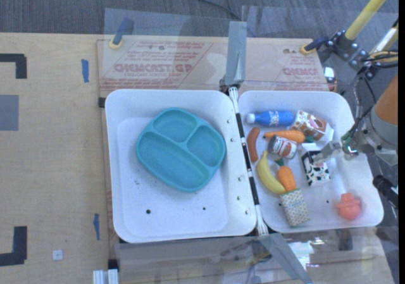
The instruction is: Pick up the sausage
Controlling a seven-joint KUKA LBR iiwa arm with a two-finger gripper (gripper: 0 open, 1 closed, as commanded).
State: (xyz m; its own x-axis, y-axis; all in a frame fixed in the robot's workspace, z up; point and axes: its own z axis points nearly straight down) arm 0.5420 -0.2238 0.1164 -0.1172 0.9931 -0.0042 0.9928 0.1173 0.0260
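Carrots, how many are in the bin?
2. One carrot lies across the middle of the right bin, beside the can. The other carrot sits lower, next to the banana. More may hide underneath.

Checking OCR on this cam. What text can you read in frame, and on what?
"CHEMCAST GP", red print, partly readable: clear sheet behind the left bin.
Same red print, cut off and too blurred to read: clear sheet behind the right bin.
Label on the blue bottle: too small to read.
Labels on the can and packet: too blurred to read.
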